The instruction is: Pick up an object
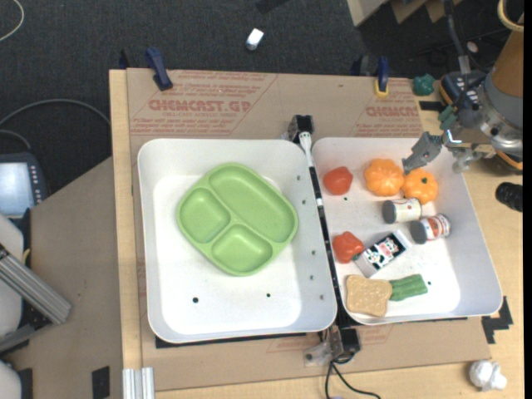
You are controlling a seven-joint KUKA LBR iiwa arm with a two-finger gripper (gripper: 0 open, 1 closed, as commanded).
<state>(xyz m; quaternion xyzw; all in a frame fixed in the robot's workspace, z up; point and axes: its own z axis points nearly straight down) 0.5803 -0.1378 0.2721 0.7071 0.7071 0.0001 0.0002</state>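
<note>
Objects for picking lay crowded in the right shallow white bin (474, 248): a round orange toy fruit (383, 177) touching a smaller orange pumpkin-like toy (421, 188) near the far wall, and a red rounded toy (337, 180) to their left near the divider. Below the pumpkin lay a small white cylinder with a grey end (401, 211) and a small bottle with a red band and dark cap (429, 228), close together. Nearer the front were a second red lump (347, 245), a black-and-white printed carton (381, 253) just beside it, a tan slice of toy bread (367, 295) and a green toy vegetable (407, 288) touching the bread.

The grey claw (422, 152) hung at the far right of that bin, over the two orange toys; cannot tell whether it was open or closed, and nothing was seen in it. The arm (490, 106) came in from the right.

The left shallow white bin (166, 298) carried a light green divided plastic plate (238, 219), tilted diagonally. Both bins sat on a brown cardboard sheet (199, 98) on the desk.
</note>
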